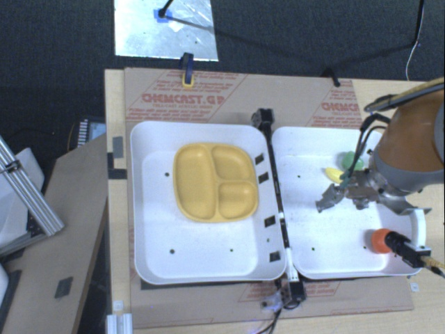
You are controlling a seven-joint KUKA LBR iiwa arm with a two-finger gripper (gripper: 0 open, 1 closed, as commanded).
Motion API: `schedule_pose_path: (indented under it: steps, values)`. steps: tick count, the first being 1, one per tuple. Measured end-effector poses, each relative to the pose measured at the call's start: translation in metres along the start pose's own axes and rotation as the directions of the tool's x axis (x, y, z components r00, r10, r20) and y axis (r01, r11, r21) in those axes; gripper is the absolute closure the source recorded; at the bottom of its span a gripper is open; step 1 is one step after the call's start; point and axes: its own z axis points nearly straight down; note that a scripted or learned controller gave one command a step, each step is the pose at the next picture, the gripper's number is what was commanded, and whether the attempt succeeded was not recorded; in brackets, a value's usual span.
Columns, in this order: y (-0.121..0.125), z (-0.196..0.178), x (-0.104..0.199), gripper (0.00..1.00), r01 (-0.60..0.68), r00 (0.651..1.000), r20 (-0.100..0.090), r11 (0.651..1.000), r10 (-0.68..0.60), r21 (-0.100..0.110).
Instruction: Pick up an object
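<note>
The arm (417, 145), highest and so closest to the lens, reaches in over the right bin (306, 256) on the table (229, 92). Its pincer (341, 199) hangs low above the bin's middle; whether it is wide or narrow I cannot tell from this slant, and nothing can be seen held in it.

Just beyond the pincer, toward the bin's far side, lie a small yellow piece (336, 175) and a green piece (348, 161), touching or nearly so. An orange object (379, 240) sits near the bin's front right corner.

The left bin (160, 256) holds a yellow divided plate (214, 183), lying flat and well apart from the pincer.

The small pieces look light and probably smooth plastic, so they may skid on the slick bin floor. The yellow piece seems the likeliest target, best gripped across its narrow width. The plate looks stiff, broad and hard to pinch except at its rim.
</note>
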Motion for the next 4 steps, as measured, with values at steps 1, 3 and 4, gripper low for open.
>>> schedule_pose_path:
  steps: [1,3,4]
  values:
    - [0.003,-0.006,0.0,0.0,0.002,1.0,0.002,1.0,-0.002,-0.013]
    - [0.013,0.101,-0.002,0.0,0.0,1.0,0.001,1.0,0.0,-0.008]
    - [0.015,0.087,-0.002,1.0,-0.001,1.0,0.002,1.0,0.001,-0.014]
